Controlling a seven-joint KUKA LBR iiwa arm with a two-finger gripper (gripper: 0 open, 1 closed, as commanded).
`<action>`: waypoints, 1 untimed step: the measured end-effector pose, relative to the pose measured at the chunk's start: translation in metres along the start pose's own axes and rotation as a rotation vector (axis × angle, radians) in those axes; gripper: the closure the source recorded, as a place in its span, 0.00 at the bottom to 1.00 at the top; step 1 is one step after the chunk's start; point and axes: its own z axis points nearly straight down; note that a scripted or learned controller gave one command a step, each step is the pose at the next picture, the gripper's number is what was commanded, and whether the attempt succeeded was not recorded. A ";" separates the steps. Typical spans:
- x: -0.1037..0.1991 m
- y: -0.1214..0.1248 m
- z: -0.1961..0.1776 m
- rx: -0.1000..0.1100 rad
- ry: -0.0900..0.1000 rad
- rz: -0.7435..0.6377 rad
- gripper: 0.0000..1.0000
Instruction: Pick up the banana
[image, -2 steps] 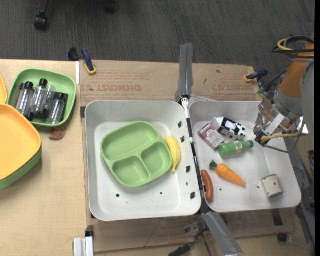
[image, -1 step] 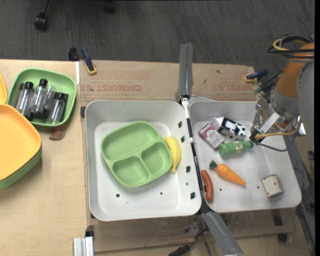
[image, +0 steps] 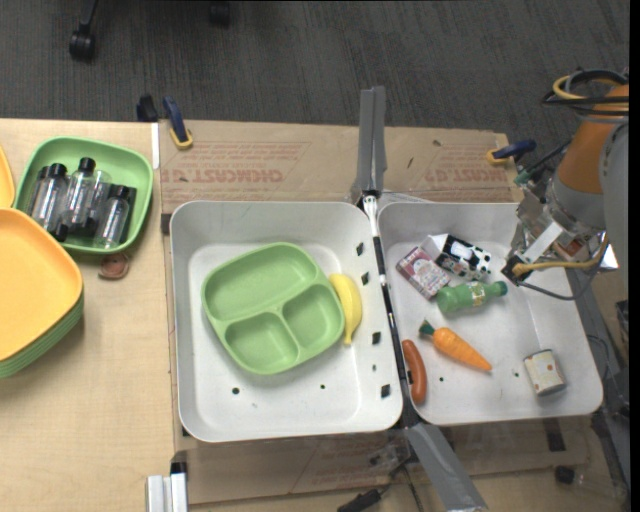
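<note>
The yellow banana (image: 347, 305) lies lengthwise in the left bin (image: 190, 330), touching the green tray's (image: 265, 310) right edge.

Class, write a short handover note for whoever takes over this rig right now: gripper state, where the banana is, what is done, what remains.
Gripper: over the right bin's far right edge, holding nothing visible.
Banana: in the left bin, lying against the right edge of the green divided plate.
Done: nothing yet; banana not picked up.
Left: cross to the left bin, come down on the banana, grasp and lift it.

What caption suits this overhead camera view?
Banana lies beside a green plate in the left bin; gripper over the right.
</note>
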 end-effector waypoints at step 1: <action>0.024 0.004 -0.002 0.000 0.001 0.469 1.00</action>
